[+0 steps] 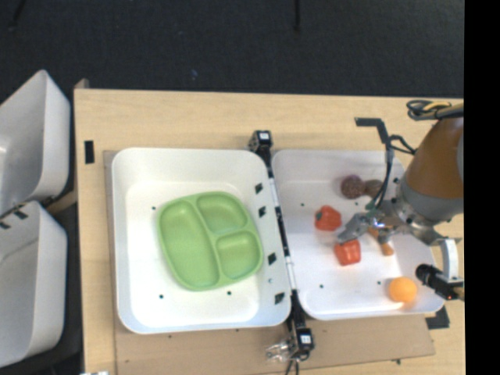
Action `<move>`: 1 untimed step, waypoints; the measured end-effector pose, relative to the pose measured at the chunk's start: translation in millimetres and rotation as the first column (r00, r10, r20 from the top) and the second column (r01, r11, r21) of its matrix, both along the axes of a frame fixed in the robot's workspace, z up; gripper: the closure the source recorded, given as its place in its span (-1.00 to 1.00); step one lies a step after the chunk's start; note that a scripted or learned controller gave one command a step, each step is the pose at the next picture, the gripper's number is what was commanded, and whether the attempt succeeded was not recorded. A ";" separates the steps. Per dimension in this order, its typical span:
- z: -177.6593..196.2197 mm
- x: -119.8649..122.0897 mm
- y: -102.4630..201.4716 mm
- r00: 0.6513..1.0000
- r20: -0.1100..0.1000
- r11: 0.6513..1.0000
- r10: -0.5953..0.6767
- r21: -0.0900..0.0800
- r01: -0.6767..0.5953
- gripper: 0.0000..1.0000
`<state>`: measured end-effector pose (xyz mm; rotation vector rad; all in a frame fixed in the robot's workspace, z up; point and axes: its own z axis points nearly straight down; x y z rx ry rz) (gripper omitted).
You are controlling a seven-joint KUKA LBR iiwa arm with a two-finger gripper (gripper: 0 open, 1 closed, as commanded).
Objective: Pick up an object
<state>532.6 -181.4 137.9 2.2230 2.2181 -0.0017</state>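
In the right bin (pixel 312 287) lie two red peppers, one (pixel 327 218) toward the middle and another (pixel 348 251) just below it. An orange ball (pixel 403 289) rests near the bin's front right corner. A dark brownish lump (pixel 352 185) lies at the back. My gripper (pixel 366 226) hangs low over the right bin, its grey fingers reaching left between the two peppers and close to the lower one. Nothing shows clearly between the fingers.
The left bin (pixel 133 287) holds a green divided plate (pixel 209 239). A ridge with black clips (pixel 275 233) separates the bins. A small orange-brown piece (pixel 387 248) lies under the wrist. Cables (pixel 383 143) run along the right bin's back edge.
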 end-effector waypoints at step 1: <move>-38.0 0.2 -1.2 1.000 0.000 1.000 -0.002 0.000 0.002 -1.00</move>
